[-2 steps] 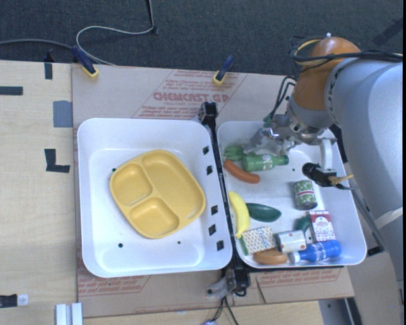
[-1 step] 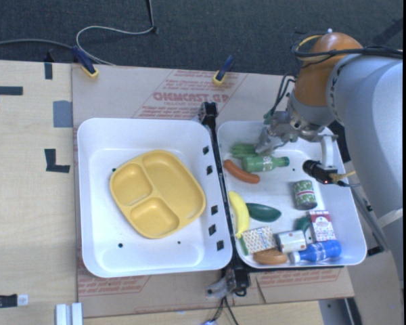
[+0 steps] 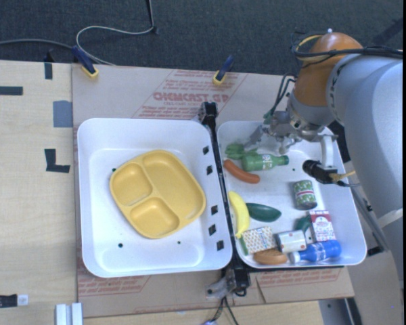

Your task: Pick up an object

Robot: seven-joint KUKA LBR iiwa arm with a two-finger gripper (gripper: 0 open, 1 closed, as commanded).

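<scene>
Two bins (image 3: 95, 202) noted. Gripper (image 3: 274, 135) sits low at the far end of the right-hand bin, just above a green bottle (image 3: 262, 160); whether it is wide or narrow cannot be told. Judged step: approach, nothing lifted. Next move calls for closing squarely on the bottle, clear of the sausage (image 3: 241, 173) beside it.

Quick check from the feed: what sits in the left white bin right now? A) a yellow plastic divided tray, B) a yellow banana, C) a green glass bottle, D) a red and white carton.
A: the yellow plastic divided tray lies alone in the left white bin, while the green glass bottle, yellow banana and red and white carton all lie in the right white bin.
</scene>
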